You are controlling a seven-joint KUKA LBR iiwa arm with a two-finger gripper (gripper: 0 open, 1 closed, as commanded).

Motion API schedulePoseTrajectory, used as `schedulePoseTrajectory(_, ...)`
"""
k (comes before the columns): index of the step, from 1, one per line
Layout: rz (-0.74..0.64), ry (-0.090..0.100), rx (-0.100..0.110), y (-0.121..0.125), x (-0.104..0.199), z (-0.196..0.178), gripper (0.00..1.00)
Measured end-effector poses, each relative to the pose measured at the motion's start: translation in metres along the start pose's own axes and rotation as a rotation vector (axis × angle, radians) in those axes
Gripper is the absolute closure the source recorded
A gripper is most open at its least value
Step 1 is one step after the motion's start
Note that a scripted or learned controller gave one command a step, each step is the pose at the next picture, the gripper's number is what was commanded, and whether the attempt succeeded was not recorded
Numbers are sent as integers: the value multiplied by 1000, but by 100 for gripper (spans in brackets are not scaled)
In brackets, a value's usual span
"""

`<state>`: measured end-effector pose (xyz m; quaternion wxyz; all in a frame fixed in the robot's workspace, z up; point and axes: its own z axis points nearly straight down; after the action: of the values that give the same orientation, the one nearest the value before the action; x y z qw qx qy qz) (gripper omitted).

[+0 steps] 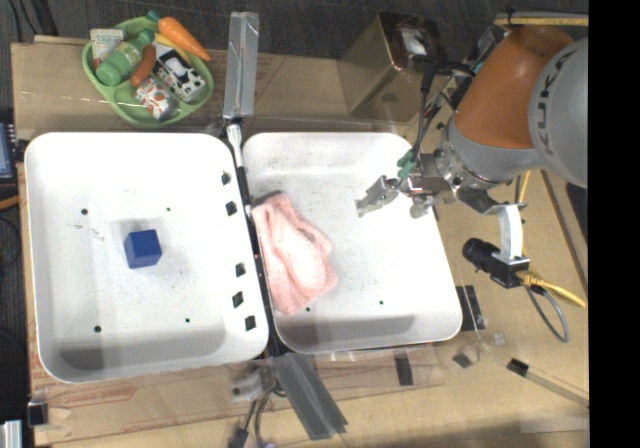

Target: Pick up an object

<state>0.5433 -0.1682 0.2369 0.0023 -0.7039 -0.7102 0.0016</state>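
A pink cloth (293, 251) lies crumpled along the left side of the right bin (420, 311). A blue cube (143, 247) sits in the left bin (60, 166), left of its middle. My gripper (376, 196) hangs over the upper right part of the right bin, well to the right of the cloth and apart from it. Nothing shows between its metal fingers (370, 202). The grey arm with its orange band (510, 86) comes in from the right.
A green bowl (110, 96) of toy food stands on the bench behind the left bin. A grey divider bar (240, 66) runs between the bins at the back. A cardboard box (385, 61) sits behind the right bin. Cables lie at the bench's right.
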Motion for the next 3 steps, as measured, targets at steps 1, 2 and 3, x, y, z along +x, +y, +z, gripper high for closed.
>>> schedulePoseTrajectory(1,-59,-1,-5,2,38,145,0)
schedulePoseTrajectory(2,-62,0,-4,3,38,134,100)
schedulePoseTrajectory(3,-62,-1,-4,3,38,134,0)
